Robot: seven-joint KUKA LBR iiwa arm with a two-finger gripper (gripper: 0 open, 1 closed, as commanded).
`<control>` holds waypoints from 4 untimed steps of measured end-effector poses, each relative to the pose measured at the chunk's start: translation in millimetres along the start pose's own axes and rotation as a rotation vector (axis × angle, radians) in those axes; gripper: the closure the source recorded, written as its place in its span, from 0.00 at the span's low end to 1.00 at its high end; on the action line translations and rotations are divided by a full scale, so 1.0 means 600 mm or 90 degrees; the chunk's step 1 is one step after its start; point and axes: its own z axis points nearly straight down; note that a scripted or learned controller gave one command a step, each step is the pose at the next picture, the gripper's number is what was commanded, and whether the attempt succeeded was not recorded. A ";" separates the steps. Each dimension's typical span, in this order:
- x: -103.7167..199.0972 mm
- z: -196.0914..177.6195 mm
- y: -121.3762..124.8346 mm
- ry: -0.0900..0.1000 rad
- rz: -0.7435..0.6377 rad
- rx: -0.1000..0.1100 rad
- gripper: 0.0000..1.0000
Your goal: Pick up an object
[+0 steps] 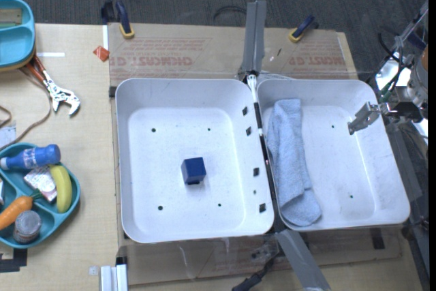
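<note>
Bins are sitting side by side on the table, the left bin and the right bin, both white and shallow. A blue cube is lying in the left bin, a little below its middle, apart from all walls. A pale blue towel is lying in the right bin, stretching along its left wall from the upper part down to the lower left corner, where it is bunching up.

The hand is hanging at the right edge of the right bin, near its upper right corner, well apart from the towel and from the cube. Its metal tip is pointing to the left over the bin floor. I cannot tell if it is open or closed, and nothing is showing in it.

On the left of the table, a blue tray is carrying a bottle, a banana, a carrot and a can. A wrench is lying above the tray. Two clamps are sitting at the far edge of the table.
</note>
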 end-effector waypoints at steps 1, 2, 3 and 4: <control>0.151 0.068 0.051 0.000 0.111 0.001 0.00; 0.044 0.007 0.030 -0.001 0.228 -0.001 0.00; 0.111 0.071 0.088 -0.001 0.331 0.001 0.00; 0.110 0.057 0.088 -0.002 0.330 0.003 1.00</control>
